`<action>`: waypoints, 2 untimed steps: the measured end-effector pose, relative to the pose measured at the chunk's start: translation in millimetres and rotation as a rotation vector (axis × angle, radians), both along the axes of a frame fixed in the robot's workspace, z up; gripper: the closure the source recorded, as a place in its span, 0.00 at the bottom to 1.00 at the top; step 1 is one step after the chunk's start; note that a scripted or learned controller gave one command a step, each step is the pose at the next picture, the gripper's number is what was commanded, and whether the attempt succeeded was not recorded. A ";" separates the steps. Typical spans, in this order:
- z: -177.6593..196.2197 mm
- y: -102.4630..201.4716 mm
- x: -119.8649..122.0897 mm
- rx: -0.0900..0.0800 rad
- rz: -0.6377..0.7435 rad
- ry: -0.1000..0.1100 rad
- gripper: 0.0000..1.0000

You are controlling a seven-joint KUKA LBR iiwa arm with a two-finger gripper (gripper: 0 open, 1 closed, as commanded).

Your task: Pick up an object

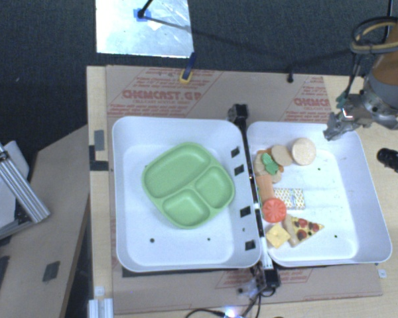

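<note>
The right bin (358, 197) holds several toy foods along its left side: a tan round bun (304, 151), a smaller cookie (281, 155), a green piece (270, 163), an orange sausage shape (265, 185), a patterned flat wrapper (288, 197), a red tomato slice (274, 210), a yellow cheese block (276, 235) and a pizza slice (301, 230). My gripper (336, 129) hangs over the bin's far right corner, to the right of the bun and apart from it. Nothing shows between its fingers.
The left bin (129, 244) carries a green three-compartment plate (188, 185). A black divider with clips (247, 177) runs between the bins. A shiny sheet (144, 18) lies beyond the bench. A metal frame (10, 177) stands at the left.
</note>
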State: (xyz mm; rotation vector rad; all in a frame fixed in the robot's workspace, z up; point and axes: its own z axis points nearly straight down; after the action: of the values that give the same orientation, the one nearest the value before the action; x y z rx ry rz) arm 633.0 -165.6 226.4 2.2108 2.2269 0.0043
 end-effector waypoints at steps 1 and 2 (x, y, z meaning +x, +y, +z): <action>-4.2 54.0 -15.0 0.002 0.002 0.004 1.00; -10.5 114.7 -14.5 0.003 0.004 0.004 1.00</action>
State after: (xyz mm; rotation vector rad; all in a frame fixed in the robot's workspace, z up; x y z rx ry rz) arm 618.5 -50.9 215.9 2.2103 2.2345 0.0031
